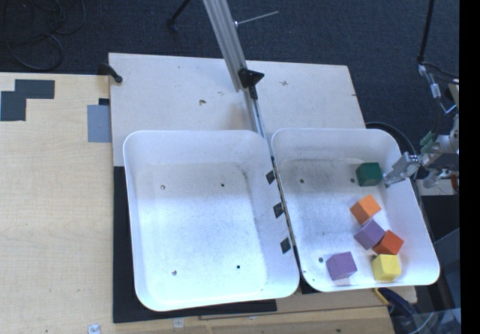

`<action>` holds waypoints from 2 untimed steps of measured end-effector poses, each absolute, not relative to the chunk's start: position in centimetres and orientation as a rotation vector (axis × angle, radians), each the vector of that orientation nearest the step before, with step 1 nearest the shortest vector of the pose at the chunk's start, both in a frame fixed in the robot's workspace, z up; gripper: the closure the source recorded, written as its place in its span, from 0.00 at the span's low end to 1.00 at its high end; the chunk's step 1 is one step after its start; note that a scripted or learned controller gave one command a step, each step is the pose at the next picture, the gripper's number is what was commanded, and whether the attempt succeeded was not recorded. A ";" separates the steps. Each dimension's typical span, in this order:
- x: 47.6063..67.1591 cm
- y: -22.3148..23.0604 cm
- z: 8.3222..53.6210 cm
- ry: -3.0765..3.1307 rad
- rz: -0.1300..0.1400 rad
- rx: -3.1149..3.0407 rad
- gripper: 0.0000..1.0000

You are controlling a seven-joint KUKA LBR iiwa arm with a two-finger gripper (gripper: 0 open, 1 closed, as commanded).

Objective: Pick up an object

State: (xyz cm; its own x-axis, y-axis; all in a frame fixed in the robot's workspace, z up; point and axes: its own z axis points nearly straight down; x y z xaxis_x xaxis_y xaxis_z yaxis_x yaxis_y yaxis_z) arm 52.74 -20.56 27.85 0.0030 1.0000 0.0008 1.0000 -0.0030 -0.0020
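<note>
From the camera view, the claw sits at the right bin's right rim, and whether it is apart or together I cannot tell. The green block lies just to its left (the nearest piece); the other blocks lie toward the bin's near corner.

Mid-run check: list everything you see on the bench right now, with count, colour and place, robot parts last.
bins: 2, white, side by side; left bin, right bin
green block: 1, right bin, upper right, beside the gripper
orange block: 1, right bin, right side
purple blocks: 2, right bin; one mid-right, one near front
red block: 1, right bin, touching the purple one
yellow block: 1, right bin, front right corner
gripper: 1, grey, over right bin's right rim
</note>
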 end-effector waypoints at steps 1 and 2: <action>58.8 -20.1 14.8 -2.221 0.006 -2.211 0.00; 53.2 -17.0 9.1 -2.219 -0.001 -2.226 0.00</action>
